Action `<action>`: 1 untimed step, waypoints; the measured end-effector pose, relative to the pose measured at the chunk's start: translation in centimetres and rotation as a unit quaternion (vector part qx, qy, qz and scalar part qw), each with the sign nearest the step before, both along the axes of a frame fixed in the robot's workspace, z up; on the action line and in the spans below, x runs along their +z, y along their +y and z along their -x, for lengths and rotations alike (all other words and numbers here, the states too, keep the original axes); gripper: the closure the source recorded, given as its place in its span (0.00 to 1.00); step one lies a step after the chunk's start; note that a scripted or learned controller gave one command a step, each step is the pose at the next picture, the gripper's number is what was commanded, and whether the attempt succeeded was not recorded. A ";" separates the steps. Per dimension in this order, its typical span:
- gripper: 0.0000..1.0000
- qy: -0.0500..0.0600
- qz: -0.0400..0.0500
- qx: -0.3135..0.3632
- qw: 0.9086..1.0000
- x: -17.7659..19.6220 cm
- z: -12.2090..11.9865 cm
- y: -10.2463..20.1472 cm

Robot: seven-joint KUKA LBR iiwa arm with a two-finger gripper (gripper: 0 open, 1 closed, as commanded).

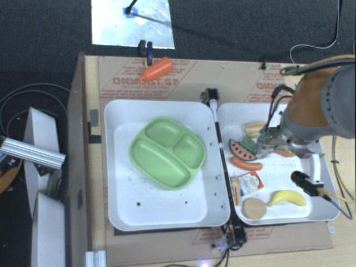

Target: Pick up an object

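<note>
My gripper (262, 144) is low in the right bin (322, 213), in its upper middle. Just left of it lie a watermelon slice (238, 148) and a green piece (248, 144). An orange-red sausage (246, 163) lies right below it, and a pale bread roll (254, 129) just above it. I cannot see anything held. Toward the front of the bin lie a yellow banana (287, 198), a round tan cookie (255, 208) and a small red-and-white packet (250, 182).
The left bin (125, 204) holds a green divided plate (167, 152). An orange carrot (157, 69) and a blue clamp (146, 50) lie on the cardboard behind the bins. The arm's grey and orange body (317, 107) hangs over the right bin's far right.
</note>
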State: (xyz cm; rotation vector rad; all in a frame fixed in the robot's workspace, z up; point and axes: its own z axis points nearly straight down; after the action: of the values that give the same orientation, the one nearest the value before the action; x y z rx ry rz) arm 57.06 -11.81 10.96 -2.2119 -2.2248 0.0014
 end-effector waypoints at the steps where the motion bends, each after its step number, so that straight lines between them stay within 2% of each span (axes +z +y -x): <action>1: 0.00 -0.003 0.001 -0.002 1.000 0.0 -0.3 -0.3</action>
State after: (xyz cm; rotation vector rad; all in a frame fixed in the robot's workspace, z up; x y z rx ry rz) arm 57.33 -12.13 10.95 -2.2194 -2.2251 -0.0015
